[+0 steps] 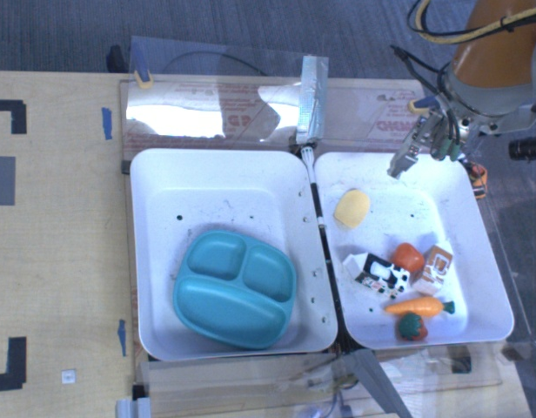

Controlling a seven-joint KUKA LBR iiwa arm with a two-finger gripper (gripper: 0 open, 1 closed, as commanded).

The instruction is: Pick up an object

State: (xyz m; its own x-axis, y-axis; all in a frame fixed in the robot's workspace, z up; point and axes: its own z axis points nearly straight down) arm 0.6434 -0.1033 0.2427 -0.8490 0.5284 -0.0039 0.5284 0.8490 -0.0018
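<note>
Gripper [422, 149] hangs over right bin's [490, 259] far edge, can't tell its state; lemon [351, 207] lies near, down-left of it

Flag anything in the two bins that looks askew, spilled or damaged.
Nothing looks spilled or damaged. The teal divided plate lies tilted in the left bin; the small toys sit bunched in the right bin.

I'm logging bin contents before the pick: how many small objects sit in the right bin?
6, though some may be hidden in the cluster: a yellow lump toward the upper left; tomato, small carton, black-and-white toy, carrot and green item clustered toward the near side.
</note>
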